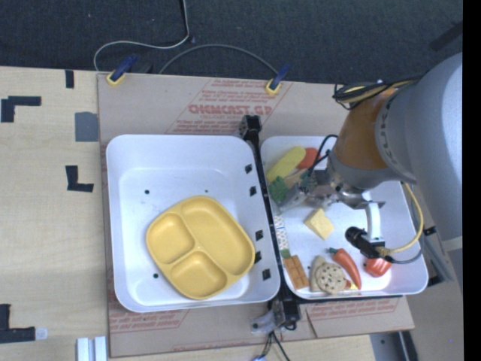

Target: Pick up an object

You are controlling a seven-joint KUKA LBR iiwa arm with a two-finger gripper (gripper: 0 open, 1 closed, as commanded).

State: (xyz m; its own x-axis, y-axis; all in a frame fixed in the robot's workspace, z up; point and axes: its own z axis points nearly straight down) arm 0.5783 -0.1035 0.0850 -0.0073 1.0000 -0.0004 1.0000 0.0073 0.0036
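The gripper hangs low in the upper left part of the right bin, under the grey arm and its orange band, and it is too dark and crowded there to tell how it is set or whether it has anything. Just at its left lie a yellow-green corn-like toy and a small red piece, with a dark green piece below them against the bin's left wall. A pale yellow cheese wedge lies just below the gripper, apart from it, on the bin floor. Further toward the near edge sit a round brown cookie, an orange rectangular block beside it on the left, and an orange carrot on its right, touching or nearly touching the cookie. A red piece lies near the carrot's right, beneath a white part with a black tip hanging from the arm. A yellow cable loops along the right side. In the left bin a yellow divided plate with three compartments lies tilted toward the near right corner. Both bins stand on a cardboard sheet held by two clips at its far edge.
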